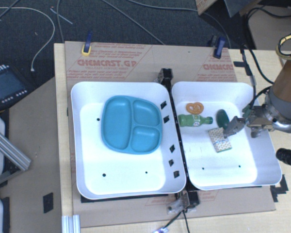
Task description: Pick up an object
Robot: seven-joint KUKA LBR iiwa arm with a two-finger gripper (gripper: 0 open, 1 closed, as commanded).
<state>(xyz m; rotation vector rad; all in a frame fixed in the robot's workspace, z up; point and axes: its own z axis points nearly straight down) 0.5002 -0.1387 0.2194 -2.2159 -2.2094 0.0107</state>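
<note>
Beside claw (231,128): bottle (195,121), pretzel (194,108)

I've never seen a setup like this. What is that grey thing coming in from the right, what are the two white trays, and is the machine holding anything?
You are looking down at a slant from one fixed camera above a bench. The grey thing with an orange band is a robot arm; its two-finger gripper sits low in the right shallow white bin.

That bin holds a small brown pretzel, a green toy bottle lying on its side, a dark green rounded object and a small patterned square pad. The left white bin holds a blue divided plate.

The gripper is right by the pad and the dark green object, but I cannot see anything held between its fingers.
</note>
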